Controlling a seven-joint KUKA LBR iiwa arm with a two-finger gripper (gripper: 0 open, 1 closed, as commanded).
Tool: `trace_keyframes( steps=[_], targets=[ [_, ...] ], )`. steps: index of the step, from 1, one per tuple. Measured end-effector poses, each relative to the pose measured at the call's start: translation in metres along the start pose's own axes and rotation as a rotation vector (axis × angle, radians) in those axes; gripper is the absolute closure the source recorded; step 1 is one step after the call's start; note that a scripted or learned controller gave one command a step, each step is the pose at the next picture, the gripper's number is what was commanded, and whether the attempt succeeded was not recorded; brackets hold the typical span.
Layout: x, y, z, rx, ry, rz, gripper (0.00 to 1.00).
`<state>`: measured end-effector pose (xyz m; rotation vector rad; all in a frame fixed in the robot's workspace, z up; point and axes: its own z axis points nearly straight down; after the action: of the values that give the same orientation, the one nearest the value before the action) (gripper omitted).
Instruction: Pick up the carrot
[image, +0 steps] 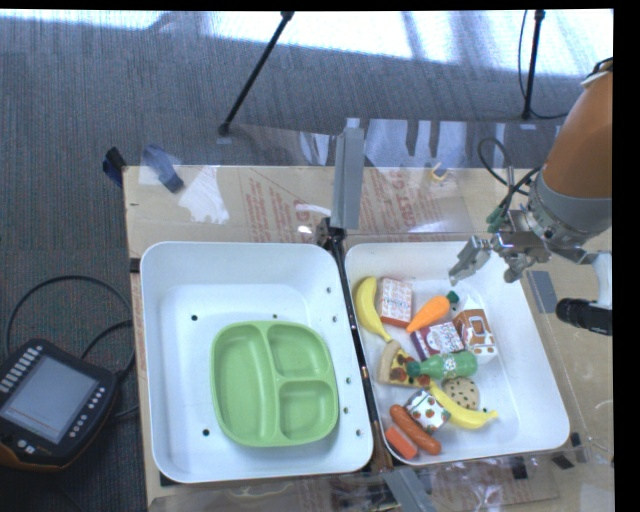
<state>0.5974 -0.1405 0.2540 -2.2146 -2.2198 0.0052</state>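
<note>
The carrot (431, 311) is short and orange with a small green tip, tilted in the right bin (535, 385) among toy food, a banana (368, 305) at its far side. It lies just below and left of the fingers (468, 262), which hang spread apart above it, pinching nothing.
</note>
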Motion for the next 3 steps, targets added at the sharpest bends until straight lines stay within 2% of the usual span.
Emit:
trace_keyframes(
  steps=[1, 2, 3],
  targets=[
    [-0.001, 0.030, 0.057, -0.001, 0.000, -0.240, 0.00],
    [-0.006, 0.048, 0.121, -0.002, 0.000, -0.472, 0.00],
    [-0.024, 0.047, 0.112, -0.003, -0.001, -0.125, 0.00]
  ],
)
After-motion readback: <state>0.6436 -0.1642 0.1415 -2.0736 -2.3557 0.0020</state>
